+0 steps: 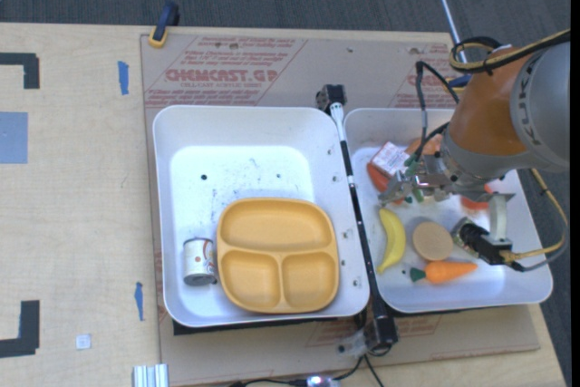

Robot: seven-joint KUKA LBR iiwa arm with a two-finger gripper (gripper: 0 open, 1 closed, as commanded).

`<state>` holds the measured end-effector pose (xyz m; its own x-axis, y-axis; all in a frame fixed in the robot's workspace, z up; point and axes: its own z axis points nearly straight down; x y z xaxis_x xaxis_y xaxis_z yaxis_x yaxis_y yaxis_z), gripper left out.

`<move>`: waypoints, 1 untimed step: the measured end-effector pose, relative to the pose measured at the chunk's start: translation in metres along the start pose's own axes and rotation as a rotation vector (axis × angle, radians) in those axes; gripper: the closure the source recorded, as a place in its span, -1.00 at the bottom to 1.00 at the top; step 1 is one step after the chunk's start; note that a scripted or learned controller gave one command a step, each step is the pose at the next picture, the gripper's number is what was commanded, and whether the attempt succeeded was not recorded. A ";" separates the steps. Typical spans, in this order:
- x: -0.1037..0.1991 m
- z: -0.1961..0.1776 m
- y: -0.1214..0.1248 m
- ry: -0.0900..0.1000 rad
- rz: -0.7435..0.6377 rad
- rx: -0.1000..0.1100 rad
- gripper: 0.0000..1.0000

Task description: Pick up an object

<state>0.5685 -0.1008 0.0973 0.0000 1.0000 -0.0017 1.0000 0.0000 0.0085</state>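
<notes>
The right bin (518, 293) holds a yellow banana (392, 238), a round tan disc (432, 241), an orange carrot (448, 271), a white and red packet (390, 158) and a red piece (379, 174). My gripper (408, 188) hangs low over the upper middle of this bin, just right of the red piece and above the banana's top end. The grey and orange arm covers the bin's upper right part. Nothing can be made out held in the gripper.
The left bin (165, 195) carries a yellow divided tray (276, 254) and a small printed can (198, 260) at its lower left. A black bar (349, 186) runs between the bins. Cables (489, 249) trail from the arm over the right bin.
</notes>
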 end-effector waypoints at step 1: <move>-0.001 -0.011 0.001 -0.003 0.002 -0.004 1.00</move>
<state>0.5694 -0.1019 0.1081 0.0018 1.0000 -0.0043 0.9999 -0.0017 0.0121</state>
